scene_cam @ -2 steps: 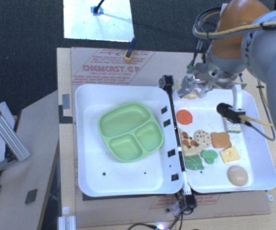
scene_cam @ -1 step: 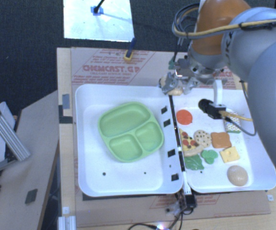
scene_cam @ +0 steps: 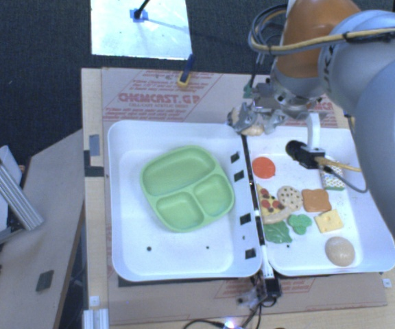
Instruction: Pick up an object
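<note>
The pick looks to be partly done, though this is a judgement: the end effector (scene_cam: 256, 117) hangs above the far edge of the bins, over the divider between them, and a small tan, bun-like food item (scene_cam: 242, 120) sits at its tip, apparently between the fingers and lifted clear of the bin floor. The view is too small and cluttered to be sure the grip is firm, or how far the fingers are spread around it; they seem drawn in narrowly on the item. The remaining toy foods lie in the right bin (scene_cam: 372, 249): a red tomato slice (scene_cam: 264, 167), a pizza slice (scene_cam: 271, 207), a cookie (scene_cam: 289, 197), a piece of toast (scene_cam: 316, 199), a cheese wedge (scene_cam: 329, 221), a green leaf (scene_cam: 277, 232) and an egg (scene_cam: 339, 251). A green divided plate (scene_cam: 187, 187) lies in the left bin (scene_cam: 125, 252). If the hold is real, what remains is to carry the item up and away.
</note>
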`<state>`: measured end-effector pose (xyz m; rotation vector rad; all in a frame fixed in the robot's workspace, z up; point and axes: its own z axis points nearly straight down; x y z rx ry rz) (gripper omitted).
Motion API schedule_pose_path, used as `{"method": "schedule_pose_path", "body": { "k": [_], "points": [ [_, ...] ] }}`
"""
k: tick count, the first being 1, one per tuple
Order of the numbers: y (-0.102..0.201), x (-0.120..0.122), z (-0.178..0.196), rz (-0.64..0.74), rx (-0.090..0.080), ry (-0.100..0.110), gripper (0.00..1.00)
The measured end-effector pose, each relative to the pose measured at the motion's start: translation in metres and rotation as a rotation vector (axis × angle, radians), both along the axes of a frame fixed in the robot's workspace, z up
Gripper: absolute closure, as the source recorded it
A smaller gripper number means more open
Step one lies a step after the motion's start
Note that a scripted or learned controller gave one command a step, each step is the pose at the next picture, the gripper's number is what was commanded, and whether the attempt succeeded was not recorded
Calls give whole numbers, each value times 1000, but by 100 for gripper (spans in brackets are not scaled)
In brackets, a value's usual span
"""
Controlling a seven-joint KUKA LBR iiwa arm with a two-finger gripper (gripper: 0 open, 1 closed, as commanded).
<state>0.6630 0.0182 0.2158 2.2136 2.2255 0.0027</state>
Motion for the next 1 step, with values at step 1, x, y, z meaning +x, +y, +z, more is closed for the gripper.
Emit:
{"method": "schedule_pose_path", "body": {
  "k": [1],
  "points": [
    [5, 2, 6, 1, 1, 0, 100]
  ]
}}
